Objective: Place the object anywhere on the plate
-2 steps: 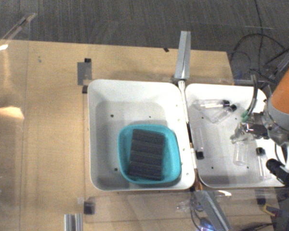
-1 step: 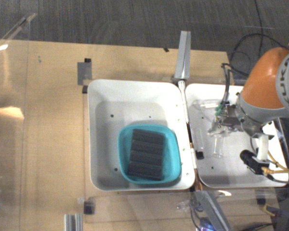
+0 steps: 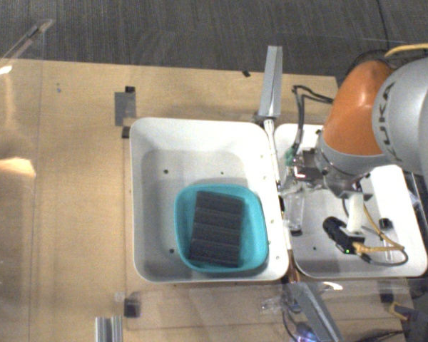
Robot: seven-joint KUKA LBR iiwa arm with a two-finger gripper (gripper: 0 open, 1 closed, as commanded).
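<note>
You see the dark ribbed rectangular block (image 3: 216,228) already lying on the square teal plate (image 3: 255,219) in the left white bin (image 3: 146,212), long axis near-vertical; the gripper (image 3: 294,206) hangs to its right, over the bins' divide, its grip unreadable.

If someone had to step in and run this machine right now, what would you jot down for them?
Tool: hangs at the left edge of the right bin, close to the wall between the two bins; whether it is open or shut is not clear from here.
Things: the teal plate sits in the left bin, toward its near right corner. A dark ridged block lies flat on the plate, well inside its rim.
Done: the block appears to be on the plate already.
Left: probably nothing but confirming the placement and pulling the arm clear.
</note>
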